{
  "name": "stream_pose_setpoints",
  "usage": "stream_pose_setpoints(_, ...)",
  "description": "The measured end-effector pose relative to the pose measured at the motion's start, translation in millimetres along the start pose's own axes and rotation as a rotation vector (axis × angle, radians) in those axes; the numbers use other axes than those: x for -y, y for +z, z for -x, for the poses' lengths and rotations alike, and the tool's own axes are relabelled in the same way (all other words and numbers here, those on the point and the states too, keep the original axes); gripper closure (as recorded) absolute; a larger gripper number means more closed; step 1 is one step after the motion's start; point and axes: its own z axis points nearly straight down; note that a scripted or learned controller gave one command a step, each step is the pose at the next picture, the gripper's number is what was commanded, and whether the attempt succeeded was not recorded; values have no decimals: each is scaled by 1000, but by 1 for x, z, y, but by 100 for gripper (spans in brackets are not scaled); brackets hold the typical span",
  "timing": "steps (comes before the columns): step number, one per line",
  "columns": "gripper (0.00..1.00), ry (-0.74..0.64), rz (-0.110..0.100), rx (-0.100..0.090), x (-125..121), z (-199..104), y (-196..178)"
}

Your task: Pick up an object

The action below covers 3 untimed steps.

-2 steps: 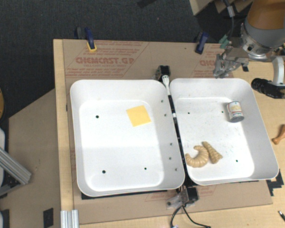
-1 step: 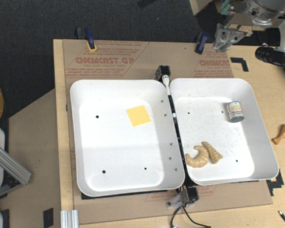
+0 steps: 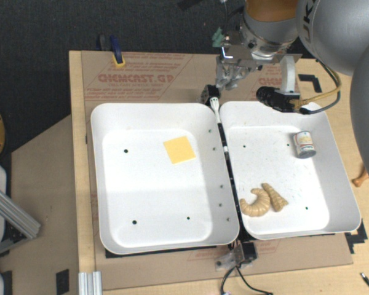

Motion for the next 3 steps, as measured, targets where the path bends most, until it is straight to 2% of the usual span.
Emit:
stream_pose_setpoints(1, 100, 4, 24, 0, -1, -34, -124)
stream_pose_setpoints(2, 100, 2, -3, 2, 7, -122, -2)
stream_pose_setpoints(3, 100, 4, 1, 3, -2, -178, 50)
